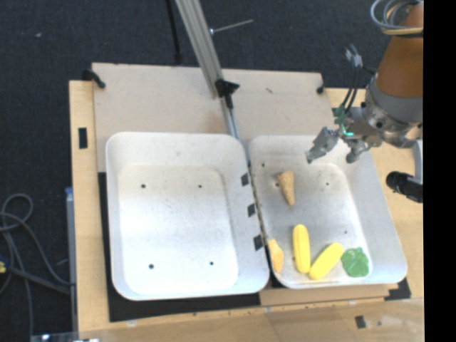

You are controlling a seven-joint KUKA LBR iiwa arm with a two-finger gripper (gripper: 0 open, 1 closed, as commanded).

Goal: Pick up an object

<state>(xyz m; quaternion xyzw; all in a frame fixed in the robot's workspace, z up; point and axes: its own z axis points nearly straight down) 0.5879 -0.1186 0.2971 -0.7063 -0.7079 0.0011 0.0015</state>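
Observation:
My gripper (336, 148) hangs over the far right corner of the right bin (370, 191), open, with nothing between its fingers. Below and left of it a tan cone-shaped piece (286, 187) lies near the bin's middle. Along the bin's near side lie two yellow pieces (301, 247) (325, 260) side by side, a green piece (355, 261) to their right, and a small orange-yellow piece (275, 255) against the left wall.
The left bin (178, 216) sits beside the right one, sharing a dividing edge. A slanted metal rail (203, 45) runs from the top of the view down to the bins' far edge. Cables lie on the floor at left (18, 241).

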